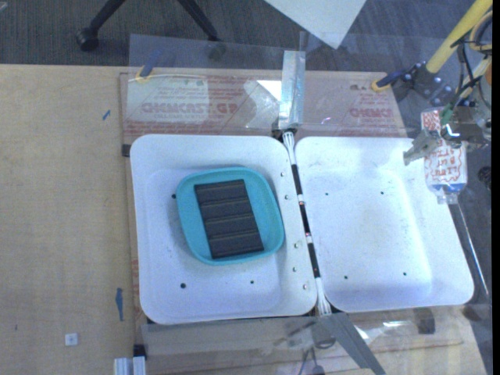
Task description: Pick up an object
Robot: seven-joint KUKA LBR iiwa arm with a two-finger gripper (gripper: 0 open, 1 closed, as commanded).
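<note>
Teal tray (187, 225) with dark ribbed slab (228, 219) on top sits flat in left bin (156, 287), roughly centre. Right bin (375, 233) just beside left bin, walls touching. Pincer (437, 143) hangs above right bin's far right rim, away from tray; small, cluttered, partly cut by frame edge. Something clear with red-and-white label (445, 166) hangs below it; cannot tell whether gripped. Wooden desk (55, 209) lies left of left bin.

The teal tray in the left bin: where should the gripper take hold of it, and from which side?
Probably the raised rim of the teal tray, approached from above, one finger on each side of it. The tray lies flat in the left bin, and the dark ribbed insert covers its middle.
</note>
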